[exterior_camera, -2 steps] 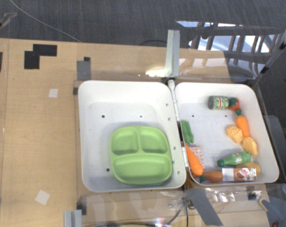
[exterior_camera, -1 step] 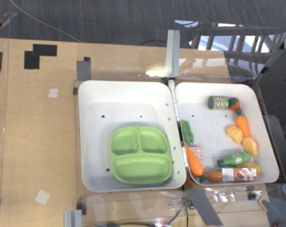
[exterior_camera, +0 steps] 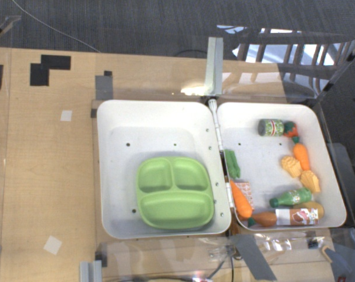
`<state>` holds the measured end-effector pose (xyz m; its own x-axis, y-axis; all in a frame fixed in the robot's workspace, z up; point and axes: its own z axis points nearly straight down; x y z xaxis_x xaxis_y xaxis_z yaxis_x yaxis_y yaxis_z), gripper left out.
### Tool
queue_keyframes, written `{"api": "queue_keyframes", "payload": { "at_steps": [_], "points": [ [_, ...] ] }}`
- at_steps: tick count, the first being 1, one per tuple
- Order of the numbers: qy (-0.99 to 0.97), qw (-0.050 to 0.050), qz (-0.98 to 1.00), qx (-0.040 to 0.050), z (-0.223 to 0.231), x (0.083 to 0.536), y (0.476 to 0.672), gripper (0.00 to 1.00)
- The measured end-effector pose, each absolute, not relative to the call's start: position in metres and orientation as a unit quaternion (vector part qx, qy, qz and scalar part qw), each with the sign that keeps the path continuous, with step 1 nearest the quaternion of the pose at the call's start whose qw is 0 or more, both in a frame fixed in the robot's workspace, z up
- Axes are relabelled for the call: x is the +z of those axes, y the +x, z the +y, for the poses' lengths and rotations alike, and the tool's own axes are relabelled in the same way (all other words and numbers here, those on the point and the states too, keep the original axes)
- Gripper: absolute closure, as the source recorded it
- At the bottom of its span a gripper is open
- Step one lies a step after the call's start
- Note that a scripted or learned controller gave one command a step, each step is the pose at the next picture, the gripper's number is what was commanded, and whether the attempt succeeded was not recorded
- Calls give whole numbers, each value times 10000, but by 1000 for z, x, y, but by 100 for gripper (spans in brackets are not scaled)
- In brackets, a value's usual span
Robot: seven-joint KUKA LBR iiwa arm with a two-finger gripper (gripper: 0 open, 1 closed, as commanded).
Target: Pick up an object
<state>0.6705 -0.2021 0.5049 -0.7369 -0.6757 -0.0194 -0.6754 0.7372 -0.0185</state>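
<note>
Looking down on the bench (exterior_camera: 42, 169) now, and the right bin (exterior_camera: 253, 154) is holding all the small items, most of them crowding its edges. The green can (exterior_camera: 271, 127) is lying on its side near the far wall, with its long axis running left to right and open floor to its left and on its near side. A small carrot (exterior_camera: 301, 154) is sitting right of centre, pointing far to near, with two yellow pieces (exterior_camera: 291, 166) just on its near side.

The green bottle (exterior_camera: 291, 198) is lying tilted, with its neck pointing left. The brown bottle (exterior_camera: 294, 215) is lying just nearer, pressing along the near wall with its axis left to right, so there is little room there.

Along the left wall, a green pod (exterior_camera: 232, 163) and a larger carrot (exterior_camera: 241, 200) are hugging the divider, both running far to near. The middle of this bin is staying open.

In the left bin (exterior_camera: 115, 119), a green divided plate (exterior_camera: 175, 191) is sitting toward the near side, with bare floor beyond it.

As for the gripper, I cannot tell its state.
</note>
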Motion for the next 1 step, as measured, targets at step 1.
{"api": "queue_keyframes", "payload": {
  "at_steps": [1],
  "points": [
    [-4253, 56, 9050, -29, -203, 489, 670, 100]
  ]
}}
